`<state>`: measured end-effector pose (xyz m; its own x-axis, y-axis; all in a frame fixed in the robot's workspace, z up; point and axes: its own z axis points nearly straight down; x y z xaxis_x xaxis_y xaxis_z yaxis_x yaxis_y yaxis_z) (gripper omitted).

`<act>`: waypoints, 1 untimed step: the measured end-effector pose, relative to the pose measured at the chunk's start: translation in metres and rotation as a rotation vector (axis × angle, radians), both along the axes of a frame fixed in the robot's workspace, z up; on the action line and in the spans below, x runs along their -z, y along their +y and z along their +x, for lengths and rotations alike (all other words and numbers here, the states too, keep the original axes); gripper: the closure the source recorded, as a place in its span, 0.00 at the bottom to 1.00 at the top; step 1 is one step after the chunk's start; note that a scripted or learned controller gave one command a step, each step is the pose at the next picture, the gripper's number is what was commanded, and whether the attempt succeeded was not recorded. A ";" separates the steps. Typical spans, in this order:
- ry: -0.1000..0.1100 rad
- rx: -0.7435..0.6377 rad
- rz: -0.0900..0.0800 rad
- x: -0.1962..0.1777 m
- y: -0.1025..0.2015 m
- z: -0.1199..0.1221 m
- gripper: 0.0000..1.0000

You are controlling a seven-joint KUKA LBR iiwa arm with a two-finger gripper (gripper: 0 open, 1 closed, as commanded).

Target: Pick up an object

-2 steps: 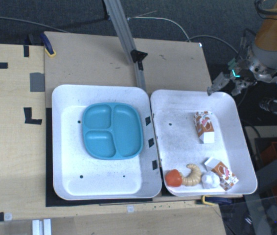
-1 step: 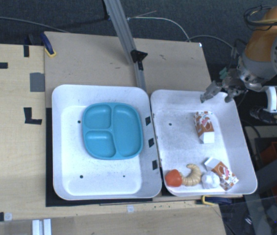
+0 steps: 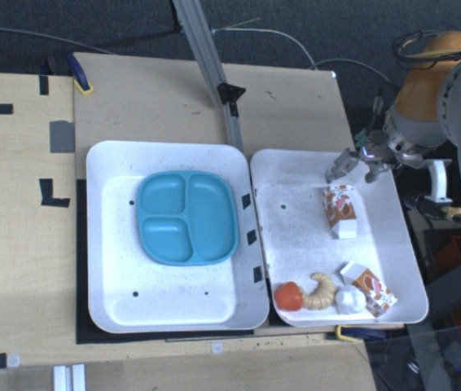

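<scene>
Wooden counter [image 3: 19,218] with two white bins; above the right bin [image 3: 296,243], open jaws [image 3: 359,167] hold nothing just beyond a small carton [image 3: 340,210], so picking remains undone.

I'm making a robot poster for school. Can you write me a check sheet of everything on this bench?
Surface: tan bench bearing two white bins, left bin and right bin, side by side.
Job's things: in the right bin, a red-and-white carton near the middle; along the near edge a red tomato, a croissant, a white lump and a second red-and-white packet.
Clutter: blue divided plate in the left bin.
Grippers: end effector over the right bin's far right corner, fingers spread, holding nothing.
Cables: thin cables behind the bench.
Surroundings: grey metal pole, dark floor.
</scene>
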<state>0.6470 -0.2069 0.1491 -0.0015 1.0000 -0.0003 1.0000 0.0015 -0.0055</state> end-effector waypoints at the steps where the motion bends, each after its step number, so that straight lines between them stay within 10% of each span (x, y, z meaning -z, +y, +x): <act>1: -0.002 -0.001 -0.001 0.064 0.002 -0.002 0.00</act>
